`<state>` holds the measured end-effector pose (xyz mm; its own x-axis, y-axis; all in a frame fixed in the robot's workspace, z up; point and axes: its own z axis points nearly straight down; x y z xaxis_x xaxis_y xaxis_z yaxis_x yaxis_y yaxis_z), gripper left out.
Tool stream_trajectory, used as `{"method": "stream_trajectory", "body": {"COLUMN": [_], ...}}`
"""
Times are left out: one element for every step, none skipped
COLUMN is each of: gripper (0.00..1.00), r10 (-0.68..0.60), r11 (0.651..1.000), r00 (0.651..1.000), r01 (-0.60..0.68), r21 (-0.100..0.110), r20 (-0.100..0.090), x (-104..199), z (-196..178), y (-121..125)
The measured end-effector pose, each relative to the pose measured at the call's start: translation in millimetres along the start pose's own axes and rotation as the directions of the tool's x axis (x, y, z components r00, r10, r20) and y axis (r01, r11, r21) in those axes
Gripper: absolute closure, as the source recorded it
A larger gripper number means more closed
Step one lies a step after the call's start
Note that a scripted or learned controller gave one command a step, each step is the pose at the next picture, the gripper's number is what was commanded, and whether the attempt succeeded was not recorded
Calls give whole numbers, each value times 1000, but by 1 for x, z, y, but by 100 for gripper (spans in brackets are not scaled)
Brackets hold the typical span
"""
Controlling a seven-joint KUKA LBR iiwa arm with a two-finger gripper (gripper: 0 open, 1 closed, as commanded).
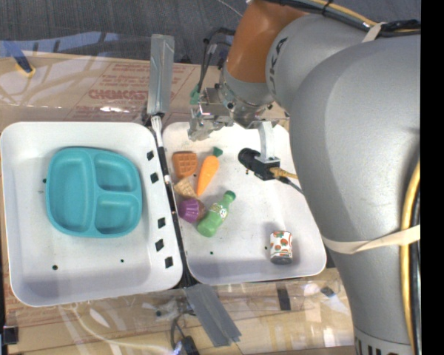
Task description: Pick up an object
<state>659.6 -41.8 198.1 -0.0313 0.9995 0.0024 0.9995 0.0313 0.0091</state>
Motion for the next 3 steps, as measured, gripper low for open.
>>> {"method": "stream_trajectory", "body": {"gripper": [100,100,100], "r10": [-59,-85,206], "r11": [998,996,979], "r00": [998,996,979], "r01": [59,85,-206], "r21": [12,0,8], "r20": [-2,2,5], "x": [130,181,110], "z": [7,90,5], "y": [0,5,1]}}
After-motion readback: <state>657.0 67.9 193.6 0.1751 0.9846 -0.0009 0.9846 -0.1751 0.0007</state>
